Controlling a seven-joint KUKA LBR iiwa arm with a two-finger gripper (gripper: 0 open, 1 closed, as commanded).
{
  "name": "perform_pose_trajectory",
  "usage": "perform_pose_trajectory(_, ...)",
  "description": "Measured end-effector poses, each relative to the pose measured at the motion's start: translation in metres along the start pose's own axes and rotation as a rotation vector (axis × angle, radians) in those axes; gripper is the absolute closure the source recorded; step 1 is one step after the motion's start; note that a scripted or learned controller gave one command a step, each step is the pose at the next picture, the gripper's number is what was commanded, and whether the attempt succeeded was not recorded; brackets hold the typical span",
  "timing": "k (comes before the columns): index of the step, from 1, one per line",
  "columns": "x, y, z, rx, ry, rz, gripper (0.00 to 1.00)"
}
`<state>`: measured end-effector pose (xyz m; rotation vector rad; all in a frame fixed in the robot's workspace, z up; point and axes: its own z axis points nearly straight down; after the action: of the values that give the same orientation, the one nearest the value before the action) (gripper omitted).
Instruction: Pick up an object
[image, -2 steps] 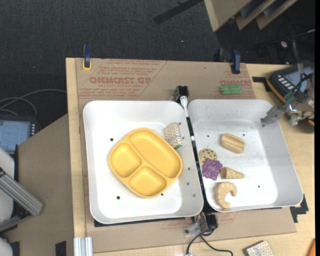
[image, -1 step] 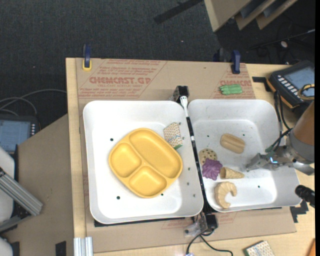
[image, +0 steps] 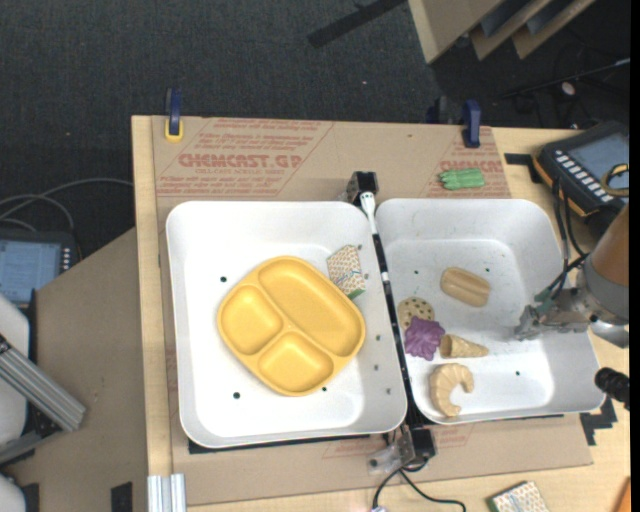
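While the metal two-finger gripper (image: 530, 322) hangs inside the right shallow white bin (image: 520, 225), nothing is held. Whether its claw is open, I cannot tell. A tan bread-roll toy (image: 465, 286) lies near.

Left bin (image: 190, 300) holds a yellow tray (image: 290, 325); right bin (image: 520, 225) — bread roll (image: 465, 286), croissant (image: 450, 387) — gripper (image: 532, 322) near its right edge.

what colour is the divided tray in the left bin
Yellow; the divided tray shows plainly in the camera view.

Green item (image: 462, 180) on cardboard sheet (image: 240, 160) behind bins; blue clamps (image: 174, 112) at rear edge; tablet (image: 590, 165) far right.
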<state>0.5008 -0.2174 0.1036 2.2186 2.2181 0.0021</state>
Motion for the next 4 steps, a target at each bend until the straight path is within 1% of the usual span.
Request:
perform_pose_trajectory(1, 0.013, -0.021, -0.046, 0.0, 0.0, 0.0, 1.0)
perform_pose_trajectory(2, 0.013, -0.021, -0.044, 0.002, 0.0, 0.0, 0.0)
perform_pose_trajectory(3, -0.007, 0.094, -0.123, -0.013, -0.006, -0.006, 0.0)
perform_pose_trajectory(4, 0.013, 0.009, 0.025, 0.013, 0.006, 0.003, 0.0)
